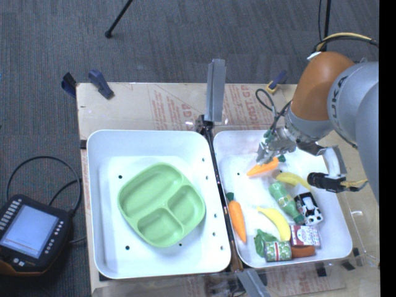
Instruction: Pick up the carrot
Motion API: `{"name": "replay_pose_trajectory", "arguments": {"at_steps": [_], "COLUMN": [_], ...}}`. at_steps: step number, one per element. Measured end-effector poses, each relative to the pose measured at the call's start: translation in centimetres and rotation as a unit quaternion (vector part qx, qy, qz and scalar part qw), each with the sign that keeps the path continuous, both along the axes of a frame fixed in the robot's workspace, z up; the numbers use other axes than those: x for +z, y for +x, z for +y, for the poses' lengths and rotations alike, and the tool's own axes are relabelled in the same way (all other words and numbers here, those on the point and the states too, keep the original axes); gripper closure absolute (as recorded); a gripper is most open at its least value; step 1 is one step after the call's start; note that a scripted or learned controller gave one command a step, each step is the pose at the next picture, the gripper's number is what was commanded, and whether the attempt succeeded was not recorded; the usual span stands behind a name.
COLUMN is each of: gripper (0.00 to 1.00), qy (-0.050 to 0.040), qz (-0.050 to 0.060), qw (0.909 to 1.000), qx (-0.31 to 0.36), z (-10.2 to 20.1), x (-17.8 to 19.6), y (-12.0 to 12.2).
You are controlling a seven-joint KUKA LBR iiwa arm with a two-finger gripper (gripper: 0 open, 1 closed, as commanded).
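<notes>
Camera view: saw the pincer point(274, 148) lowered into the right bin point(346, 228), tips right at the upper end of a small orange carrot point(263, 167) lying aslant just below. Could not tell how far apart the tips stood, nor whether anything sat between them. Noted a second, larger carrot point(237, 219) with a green top well below and to the left of the pincer, against the bin's left wall. Spotted two yellow bananas point(276, 222) below and right of the pincer, a green bottle point(284, 198) between them, small cartons beyond. Found the green divided plate point(162, 204) far left in the other bin point(99, 166) on the surface. Judged the near carrot a light, stiff, smooth toy, likely to slip or roll; best pinched across the thick middle, not the tapered tip.
</notes>
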State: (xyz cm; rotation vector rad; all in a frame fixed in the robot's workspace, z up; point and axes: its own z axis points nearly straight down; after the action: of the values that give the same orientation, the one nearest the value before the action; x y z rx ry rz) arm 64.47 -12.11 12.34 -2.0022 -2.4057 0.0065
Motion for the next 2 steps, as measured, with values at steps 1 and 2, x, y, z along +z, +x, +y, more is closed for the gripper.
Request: {"name": "replay_pose_trajectory", "arguments": {"at_steps": [1, 2], "gripper": [0.00, 0.00], "qy": [0.0000, -0.0011], "qz": [0.000, -0.003], "qw": [1.0000, 0.9998], "qx": [0.000, 0.022], "z": [0.0, -1.5], "x": [0.0, 0.1], "y": [0.0, 0.0]}}
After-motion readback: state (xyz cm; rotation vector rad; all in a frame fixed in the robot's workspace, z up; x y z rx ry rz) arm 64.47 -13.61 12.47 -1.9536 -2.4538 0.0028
